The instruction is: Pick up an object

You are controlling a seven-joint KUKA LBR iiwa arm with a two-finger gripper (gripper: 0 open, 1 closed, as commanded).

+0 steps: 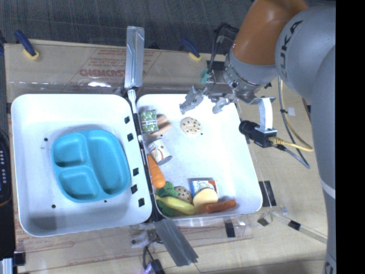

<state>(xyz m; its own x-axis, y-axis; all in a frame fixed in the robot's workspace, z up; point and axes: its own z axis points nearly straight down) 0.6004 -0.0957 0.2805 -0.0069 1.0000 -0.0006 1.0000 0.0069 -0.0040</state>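
- The tool (206,100) is hovering over the right bin's (242,153) far edge, fingers spread apart and holding nothing.
- A chocolate-chip cookie (191,125) is lying just beneath it, near but apart.
- A green can (149,120), a small tin (158,151) and a carrot (156,173) are lining the divider.
- A blue divided tray (90,164) is sitting in the left bin (28,153).

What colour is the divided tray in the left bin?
Light blue tray, clearest in the camera view.

arm (296,36): "KUKA" | cardboard sheet (102,64): red print, word unclear
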